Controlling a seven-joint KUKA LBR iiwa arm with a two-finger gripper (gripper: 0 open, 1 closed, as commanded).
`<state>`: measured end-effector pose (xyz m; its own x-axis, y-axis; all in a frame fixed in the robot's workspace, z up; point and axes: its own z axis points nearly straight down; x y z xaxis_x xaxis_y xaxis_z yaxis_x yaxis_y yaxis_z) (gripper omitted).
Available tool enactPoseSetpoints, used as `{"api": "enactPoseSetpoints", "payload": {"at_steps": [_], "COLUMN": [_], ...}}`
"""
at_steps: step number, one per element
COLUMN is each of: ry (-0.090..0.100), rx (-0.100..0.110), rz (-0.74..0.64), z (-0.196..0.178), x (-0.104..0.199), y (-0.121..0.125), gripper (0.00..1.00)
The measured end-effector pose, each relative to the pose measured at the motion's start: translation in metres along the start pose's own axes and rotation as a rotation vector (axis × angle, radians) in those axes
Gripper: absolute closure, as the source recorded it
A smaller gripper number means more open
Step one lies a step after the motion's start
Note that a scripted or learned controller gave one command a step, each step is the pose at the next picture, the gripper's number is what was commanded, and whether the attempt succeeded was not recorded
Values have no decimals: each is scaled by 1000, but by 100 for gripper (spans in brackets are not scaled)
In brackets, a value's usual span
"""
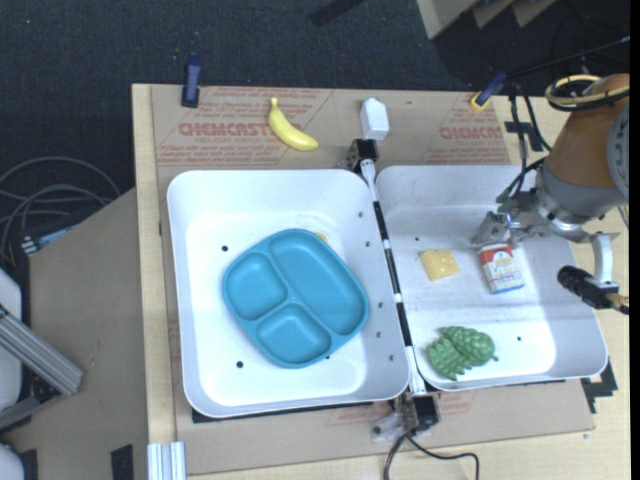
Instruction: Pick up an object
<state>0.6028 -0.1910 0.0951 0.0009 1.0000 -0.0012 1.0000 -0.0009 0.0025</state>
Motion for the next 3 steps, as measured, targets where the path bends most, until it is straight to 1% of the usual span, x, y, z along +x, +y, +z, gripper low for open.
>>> {"api": "enactPoseSetpoints", "payload": {"at_steps": [1,2,3], "ry": [2,2,2], "rx": [1,1,1], "rz": [-2,-2,-3], "z": [10,-108,-118], "x": [84,140,194], "y": [-41,-71,-60], "gripper": [100,100,100]}}
